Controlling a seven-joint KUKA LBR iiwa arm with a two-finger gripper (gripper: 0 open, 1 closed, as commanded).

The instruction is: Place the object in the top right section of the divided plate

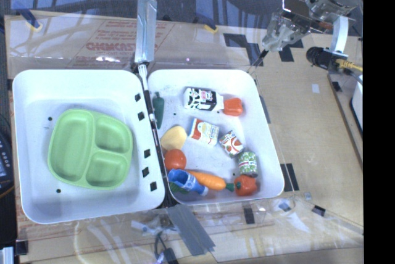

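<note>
A light green divided plate [89, 148] lies in the left bin [24, 90]. It has one long section on its left and two smaller ones on its right. The right bin [265, 133] holds several toy foods, among them a cow-patterned carton [200, 98], a small orange pepper [232, 107], a carrot [207, 180] and a red tomato [174, 159]. My gripper [281, 41] hangs above the bench past the right bin's far right corner, away from all the objects. Its fingers stand open with nothing between them.
Also in the right bin are a juice carton [203, 131], two small cans [230, 143] [247, 163], a yellow piece [174, 136], a blue bottle [185, 182], a red pepper [245, 185] and a dark green piece [158, 108]. A grey divider bar [145, 28] rises between the bins.
</note>
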